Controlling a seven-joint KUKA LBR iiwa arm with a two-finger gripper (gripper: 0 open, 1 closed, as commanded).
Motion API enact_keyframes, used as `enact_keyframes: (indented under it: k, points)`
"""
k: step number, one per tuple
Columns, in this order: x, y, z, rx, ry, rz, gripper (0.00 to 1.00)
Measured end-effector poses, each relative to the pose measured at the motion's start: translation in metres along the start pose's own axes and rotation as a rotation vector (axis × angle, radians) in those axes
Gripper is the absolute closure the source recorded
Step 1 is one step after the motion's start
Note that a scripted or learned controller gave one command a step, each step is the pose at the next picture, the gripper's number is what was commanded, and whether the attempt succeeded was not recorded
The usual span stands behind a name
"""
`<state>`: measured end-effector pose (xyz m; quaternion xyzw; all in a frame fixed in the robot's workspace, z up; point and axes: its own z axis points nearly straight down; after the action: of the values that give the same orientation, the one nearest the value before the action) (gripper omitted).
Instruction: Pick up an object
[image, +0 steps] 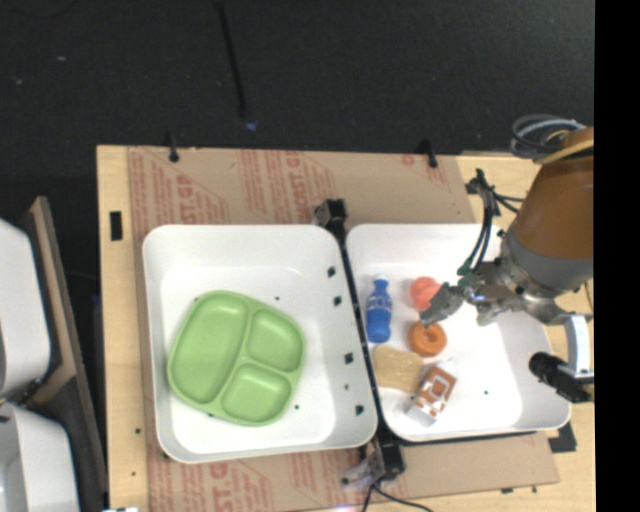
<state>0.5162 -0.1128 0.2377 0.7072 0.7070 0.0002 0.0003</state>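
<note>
Lowest in the view, a small brown-and-white packet (431, 392) lies tilted near the front edge of the right bin (500, 415), with a flat tan piece (395, 368) just beside it on its left. Behind those, an orange ring-shaped toy (429, 339) sits near the middle of that bin, and a pinkish-red lump (424, 291) rests just beyond it. To their left, a small blue bottle (378, 311) lies close to the wall that the two bins share. Reaching in from the right, the grey arm with its orange band (555, 215) holds the gripper (437, 311) low over the bin, its dark tip just above the orange ring and beside the pinkish-red lump; whether the tip touches either one is unclear. Nothing can be seen between the fingers, and whether they are spread or closed cannot be told from this angle. On the other side, the left bin (175, 260) holds a green divided plate (236, 357) with three sections, lying flat toward the front left of that bin.
</note>
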Motion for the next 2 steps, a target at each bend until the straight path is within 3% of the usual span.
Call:
enact_keyframes:
  k: [1,2]
  points:
    - [-0.048,-0.003,0.086,0.008,0.000,0.004,0.00]
    - [-0.092,0.056,0.126,0.000,-0.001,0.001,0.00]
